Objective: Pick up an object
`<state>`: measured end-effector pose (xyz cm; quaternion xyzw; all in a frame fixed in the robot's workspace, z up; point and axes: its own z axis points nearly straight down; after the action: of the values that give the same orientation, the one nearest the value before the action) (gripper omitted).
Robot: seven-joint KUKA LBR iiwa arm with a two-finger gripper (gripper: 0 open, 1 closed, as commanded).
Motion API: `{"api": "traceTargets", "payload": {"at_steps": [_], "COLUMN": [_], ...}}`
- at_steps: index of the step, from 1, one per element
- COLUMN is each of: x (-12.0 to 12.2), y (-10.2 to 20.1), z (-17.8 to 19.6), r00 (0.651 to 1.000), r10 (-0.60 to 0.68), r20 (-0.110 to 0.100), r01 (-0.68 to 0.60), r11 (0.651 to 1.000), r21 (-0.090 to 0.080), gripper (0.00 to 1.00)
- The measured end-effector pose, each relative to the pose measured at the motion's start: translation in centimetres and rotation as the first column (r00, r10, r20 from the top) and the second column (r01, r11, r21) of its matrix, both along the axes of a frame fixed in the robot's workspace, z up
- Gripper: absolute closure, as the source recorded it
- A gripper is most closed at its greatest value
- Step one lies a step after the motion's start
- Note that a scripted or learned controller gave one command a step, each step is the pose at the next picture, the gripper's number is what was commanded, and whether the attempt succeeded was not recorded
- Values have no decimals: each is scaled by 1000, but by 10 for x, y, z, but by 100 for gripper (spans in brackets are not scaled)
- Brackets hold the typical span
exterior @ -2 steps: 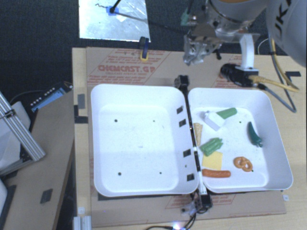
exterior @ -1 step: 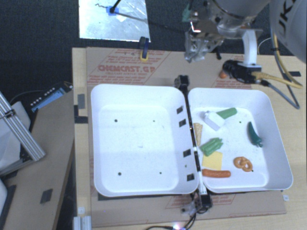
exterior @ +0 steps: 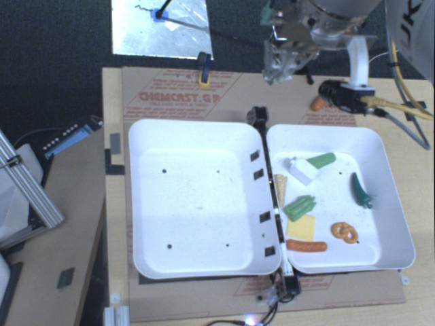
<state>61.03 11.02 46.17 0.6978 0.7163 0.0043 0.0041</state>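
While jaws hover high | sausage (exterior: 306, 246) lies left-right, right bin (exterior: 391, 182)

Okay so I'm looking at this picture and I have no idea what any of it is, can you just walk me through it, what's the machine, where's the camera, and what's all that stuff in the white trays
This is one camera fixed above a workbench, looking down at a slant. The grey machine at the top right is a robot arm; its tool hangs above the bench, behind the trays, and nothing shows between its fingers. Below sit two shallow white bins side by side. The left bin shows bare white floor. The right bin holds small toy foods: a pretzel, a sausage, a yellow cheese slice, a green bundle, a dark green pepper, a light green piece and a white block. The job is to pick one up.
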Motion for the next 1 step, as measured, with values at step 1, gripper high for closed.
{"api": "traceTargets", "payload": {"at_steps": [1], "x": [0], "y": [0], "z": [11], "r00": [1000], "r10": [5], "r20": [2], "r01": [-5], "r11": [1000], "r21": [0], "gripper": [100]}}
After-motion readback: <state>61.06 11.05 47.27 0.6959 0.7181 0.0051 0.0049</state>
